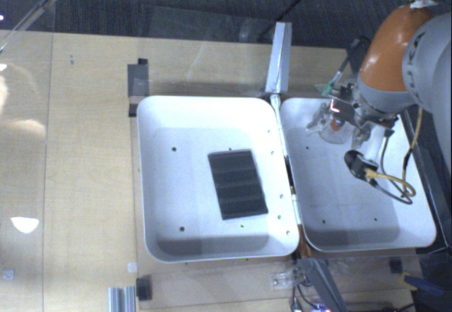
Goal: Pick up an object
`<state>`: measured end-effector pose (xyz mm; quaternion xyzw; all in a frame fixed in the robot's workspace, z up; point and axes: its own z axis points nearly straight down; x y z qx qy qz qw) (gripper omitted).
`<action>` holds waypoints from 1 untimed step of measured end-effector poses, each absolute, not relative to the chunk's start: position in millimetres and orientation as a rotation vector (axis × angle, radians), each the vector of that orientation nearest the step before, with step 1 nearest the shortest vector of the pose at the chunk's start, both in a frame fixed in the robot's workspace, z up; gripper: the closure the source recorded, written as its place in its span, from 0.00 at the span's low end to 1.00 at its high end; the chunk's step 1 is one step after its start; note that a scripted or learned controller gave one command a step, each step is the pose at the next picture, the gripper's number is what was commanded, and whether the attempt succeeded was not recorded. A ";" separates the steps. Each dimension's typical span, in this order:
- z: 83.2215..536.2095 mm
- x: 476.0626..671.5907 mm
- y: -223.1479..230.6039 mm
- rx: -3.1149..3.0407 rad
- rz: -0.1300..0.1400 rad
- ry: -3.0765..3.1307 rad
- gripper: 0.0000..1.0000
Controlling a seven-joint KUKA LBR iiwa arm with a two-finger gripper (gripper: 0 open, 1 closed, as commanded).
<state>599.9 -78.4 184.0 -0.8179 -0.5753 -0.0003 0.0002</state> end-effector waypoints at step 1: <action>199.5 624.8 -135.1 -2.155 -0.005 -2.292 0.00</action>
